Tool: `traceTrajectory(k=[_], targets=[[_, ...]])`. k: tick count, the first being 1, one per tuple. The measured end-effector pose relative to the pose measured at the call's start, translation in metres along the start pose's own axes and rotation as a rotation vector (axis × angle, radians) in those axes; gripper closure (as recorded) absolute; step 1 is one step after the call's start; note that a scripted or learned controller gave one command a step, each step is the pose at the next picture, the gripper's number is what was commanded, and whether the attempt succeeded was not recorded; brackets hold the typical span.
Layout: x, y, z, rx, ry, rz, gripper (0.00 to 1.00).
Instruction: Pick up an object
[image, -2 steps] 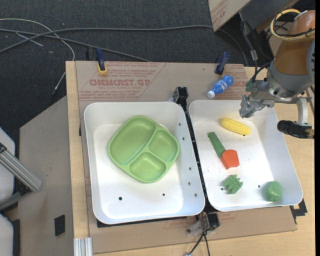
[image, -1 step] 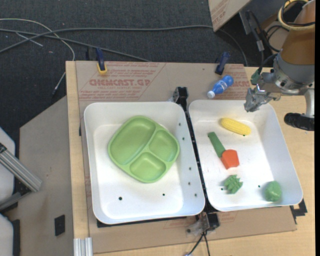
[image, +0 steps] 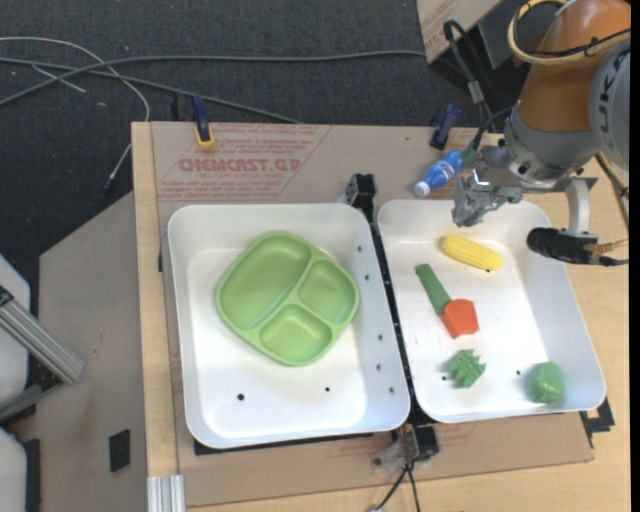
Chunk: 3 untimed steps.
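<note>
The right bin (image: 580, 330) holds a yellow corn cob (image: 471, 252) near its back, an orange carrot with a green top (image: 447, 302) in the middle, a small leafy green piece (image: 465, 368) toward the front and a round green vegetable (image: 546, 382) at the front right. My gripper (image: 470, 212) hangs over the back edge of the right bin, just above and behind the corn cob. Nothing shows between its fingers. The arm's grey and orange body rises behind it to the upper right.
The left bin (image: 190, 300) holds a green divided plate (image: 288, 297). A blue and white bottle (image: 437, 175) lies on the cardboard behind the right bin. Black clamps sit between the bins at the back (image: 361, 189) and front. Cables run along the right side.
</note>
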<state>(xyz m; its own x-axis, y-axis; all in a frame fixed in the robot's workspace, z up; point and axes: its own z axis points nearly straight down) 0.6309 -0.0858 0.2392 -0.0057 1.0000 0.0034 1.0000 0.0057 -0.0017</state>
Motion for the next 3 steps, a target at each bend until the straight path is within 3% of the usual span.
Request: traceTrajectory(k=[3], targets=[[0.158, -0.045, 0.004, 0.002, 0.000, 0.000, 1.00]])
